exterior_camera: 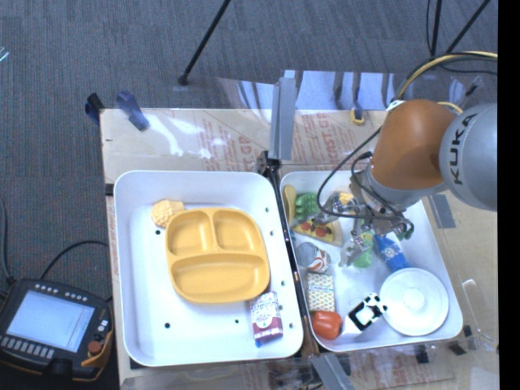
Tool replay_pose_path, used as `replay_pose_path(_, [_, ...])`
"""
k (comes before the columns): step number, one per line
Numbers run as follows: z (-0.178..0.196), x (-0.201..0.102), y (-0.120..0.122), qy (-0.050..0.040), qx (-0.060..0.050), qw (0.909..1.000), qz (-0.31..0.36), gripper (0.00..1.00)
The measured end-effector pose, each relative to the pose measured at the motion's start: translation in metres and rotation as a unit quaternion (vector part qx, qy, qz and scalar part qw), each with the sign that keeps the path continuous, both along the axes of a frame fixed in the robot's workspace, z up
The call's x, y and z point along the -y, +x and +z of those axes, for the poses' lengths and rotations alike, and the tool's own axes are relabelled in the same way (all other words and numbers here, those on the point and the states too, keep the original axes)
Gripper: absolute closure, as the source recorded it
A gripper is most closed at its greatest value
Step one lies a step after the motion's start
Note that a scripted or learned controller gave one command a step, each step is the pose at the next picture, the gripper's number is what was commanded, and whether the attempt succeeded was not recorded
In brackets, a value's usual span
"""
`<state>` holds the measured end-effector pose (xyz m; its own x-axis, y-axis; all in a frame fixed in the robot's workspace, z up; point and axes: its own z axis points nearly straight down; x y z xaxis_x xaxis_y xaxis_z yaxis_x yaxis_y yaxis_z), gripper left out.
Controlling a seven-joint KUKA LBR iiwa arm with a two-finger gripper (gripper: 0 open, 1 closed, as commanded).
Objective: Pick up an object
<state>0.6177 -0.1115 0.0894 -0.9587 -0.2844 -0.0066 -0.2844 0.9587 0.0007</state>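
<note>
Hovering over the right bin (pixel 443 258) — gripper (pixel 357 249), finger state impossible to tell.

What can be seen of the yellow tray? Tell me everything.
The yellow tray is a rounded, plastic-looking dish split into three compartments: two small ones at the far side and one wide one nearer the camera. All three look bare. It lies flat, slightly turned, in the middle of the left bin. A pale yellow waffle-like piece sits against its far left corner. A small red and white packet lies just off its near right corner.
</note>
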Motion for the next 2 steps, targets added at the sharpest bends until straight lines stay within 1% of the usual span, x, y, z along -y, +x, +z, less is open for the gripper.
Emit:
replay_pose_path(1, [0.001,0.06,-0.004,-0.001,0.0,0.9999,-0.016,0.0])
replay_pose_path(2, [0.001,0.096,-0.028,-0.0007,0.001,0.9998,-0.018,0.0])
